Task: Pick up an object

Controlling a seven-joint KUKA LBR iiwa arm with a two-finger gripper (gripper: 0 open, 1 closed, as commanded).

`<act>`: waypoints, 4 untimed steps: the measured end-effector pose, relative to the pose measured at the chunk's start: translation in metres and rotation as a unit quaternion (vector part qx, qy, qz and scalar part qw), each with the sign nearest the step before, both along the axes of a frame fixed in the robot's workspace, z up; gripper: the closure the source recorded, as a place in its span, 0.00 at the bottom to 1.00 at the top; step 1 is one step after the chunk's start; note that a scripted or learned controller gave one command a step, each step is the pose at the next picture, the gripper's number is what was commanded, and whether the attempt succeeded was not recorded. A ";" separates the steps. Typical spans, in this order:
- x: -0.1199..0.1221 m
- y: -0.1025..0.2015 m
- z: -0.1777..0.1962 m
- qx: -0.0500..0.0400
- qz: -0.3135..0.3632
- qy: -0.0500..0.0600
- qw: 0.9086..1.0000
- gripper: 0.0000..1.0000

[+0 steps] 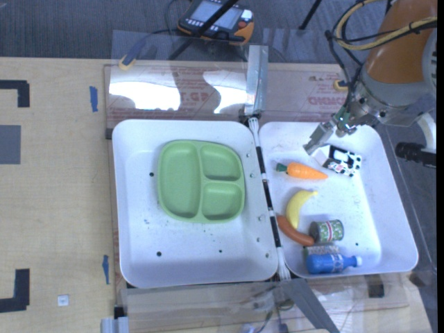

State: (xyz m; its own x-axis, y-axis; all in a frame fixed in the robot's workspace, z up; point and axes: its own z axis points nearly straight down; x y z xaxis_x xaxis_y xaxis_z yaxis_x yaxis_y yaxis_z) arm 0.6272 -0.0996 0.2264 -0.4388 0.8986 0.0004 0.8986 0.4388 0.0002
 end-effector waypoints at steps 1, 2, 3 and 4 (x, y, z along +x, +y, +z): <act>-0.029 -0.003 -0.105 0.000 0.033 0.000 0.999 0.00; -0.002 -0.002 -0.140 0.000 0.043 -0.003 0.999 0.00; 0.000 -0.002 -0.129 0.000 0.042 -0.006 0.999 1.00; -0.002 0.038 -0.042 0.000 -0.019 0.000 1.000 1.00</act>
